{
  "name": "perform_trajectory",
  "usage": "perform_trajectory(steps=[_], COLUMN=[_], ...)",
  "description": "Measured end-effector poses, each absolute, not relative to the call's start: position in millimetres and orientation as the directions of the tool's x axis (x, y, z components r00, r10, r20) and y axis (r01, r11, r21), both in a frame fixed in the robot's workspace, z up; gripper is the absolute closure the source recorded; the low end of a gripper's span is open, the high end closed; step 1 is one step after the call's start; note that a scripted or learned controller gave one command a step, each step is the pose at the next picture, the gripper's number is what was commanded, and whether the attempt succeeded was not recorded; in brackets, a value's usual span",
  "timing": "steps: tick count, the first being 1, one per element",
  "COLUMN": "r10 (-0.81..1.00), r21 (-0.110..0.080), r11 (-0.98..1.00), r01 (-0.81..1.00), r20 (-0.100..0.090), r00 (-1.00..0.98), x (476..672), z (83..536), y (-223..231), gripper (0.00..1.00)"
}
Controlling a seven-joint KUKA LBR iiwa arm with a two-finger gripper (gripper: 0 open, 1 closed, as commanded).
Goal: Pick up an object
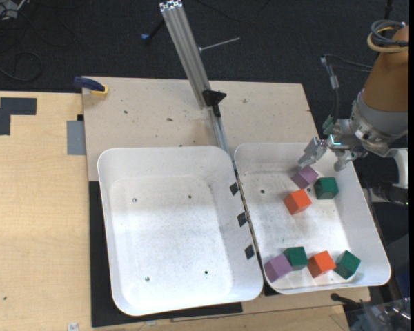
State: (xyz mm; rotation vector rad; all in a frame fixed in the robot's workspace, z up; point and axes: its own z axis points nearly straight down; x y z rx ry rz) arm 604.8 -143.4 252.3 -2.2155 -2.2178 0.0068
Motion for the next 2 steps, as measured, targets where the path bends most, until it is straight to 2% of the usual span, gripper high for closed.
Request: perform_trajectory(steps=[1, 2], r10=[1.0, 1.0], r21=[-0.003, -0.009], r11=[0.001, 0.0], r01=[1.0, 1.0], r20=[0.001, 0.002], r00=[-0.001, 0.0], x=[605.6, 602.0], z=[255.0, 202.9], y=[-143.6, -134.2], gripper=[0.0, 0.0])
